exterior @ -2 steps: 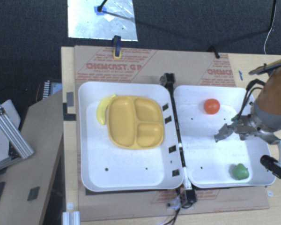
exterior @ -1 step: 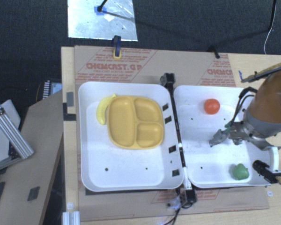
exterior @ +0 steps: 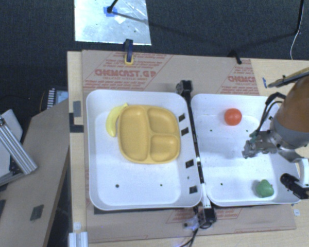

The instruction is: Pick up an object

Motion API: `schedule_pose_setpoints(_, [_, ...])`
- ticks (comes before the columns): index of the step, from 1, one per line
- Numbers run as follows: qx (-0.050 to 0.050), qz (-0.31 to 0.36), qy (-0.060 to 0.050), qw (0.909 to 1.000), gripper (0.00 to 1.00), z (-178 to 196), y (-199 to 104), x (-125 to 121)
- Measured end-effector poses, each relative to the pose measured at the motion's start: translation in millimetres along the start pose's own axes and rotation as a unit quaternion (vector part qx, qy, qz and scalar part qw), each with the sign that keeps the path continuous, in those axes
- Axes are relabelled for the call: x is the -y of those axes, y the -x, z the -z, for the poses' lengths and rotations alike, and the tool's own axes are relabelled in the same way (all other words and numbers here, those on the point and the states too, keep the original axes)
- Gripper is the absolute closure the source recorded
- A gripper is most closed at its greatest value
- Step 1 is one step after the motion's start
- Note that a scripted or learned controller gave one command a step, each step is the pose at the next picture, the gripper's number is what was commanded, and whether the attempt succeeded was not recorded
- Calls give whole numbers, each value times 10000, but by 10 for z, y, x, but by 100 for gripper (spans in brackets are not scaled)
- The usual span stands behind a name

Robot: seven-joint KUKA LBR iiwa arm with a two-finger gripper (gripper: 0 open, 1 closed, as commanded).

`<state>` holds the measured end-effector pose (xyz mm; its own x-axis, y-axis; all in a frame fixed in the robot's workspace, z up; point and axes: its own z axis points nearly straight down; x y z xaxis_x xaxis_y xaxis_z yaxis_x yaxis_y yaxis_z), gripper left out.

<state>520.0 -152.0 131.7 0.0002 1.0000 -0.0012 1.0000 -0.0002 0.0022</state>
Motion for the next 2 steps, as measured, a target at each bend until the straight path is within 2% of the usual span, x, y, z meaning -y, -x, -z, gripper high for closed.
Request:
schedule_pose_setpoints(1, [5, 23, 29, 10000, 100, 641, -16, -7])
schedule_pose_setpoints(2, [-1, 21, 8, 10000, 100, 784, -13, -21])
